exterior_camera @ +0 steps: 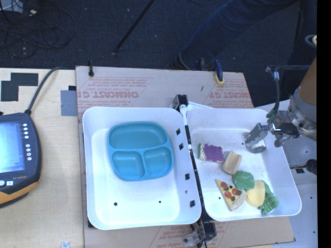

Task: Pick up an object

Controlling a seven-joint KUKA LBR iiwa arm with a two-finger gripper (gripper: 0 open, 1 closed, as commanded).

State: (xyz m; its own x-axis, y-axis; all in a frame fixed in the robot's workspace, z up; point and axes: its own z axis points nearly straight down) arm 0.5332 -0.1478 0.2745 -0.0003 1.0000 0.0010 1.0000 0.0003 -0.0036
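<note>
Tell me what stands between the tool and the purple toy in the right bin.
Nothing visible. The tool hangs over the right bin's upper right part, and bare white floor lies between it and the purple toy. The tan piece sits just below that line.

From my remote station I assess this as a robotics lab. Evidence: a teach pendant (15, 156) with lit screen lies on the wooden surface (51, 87), its cable (39, 94) trailing off toward the back. Two white bins (98, 190) sit on cardboard (155, 89) clamped at its far edge. Loose cables (36, 30) lie on dark carpet (129, 19). Toy food (243, 182) fills one bin, a blue tray (140, 150) the other. Black markers (18, 84) are stuck to the surface.
</note>
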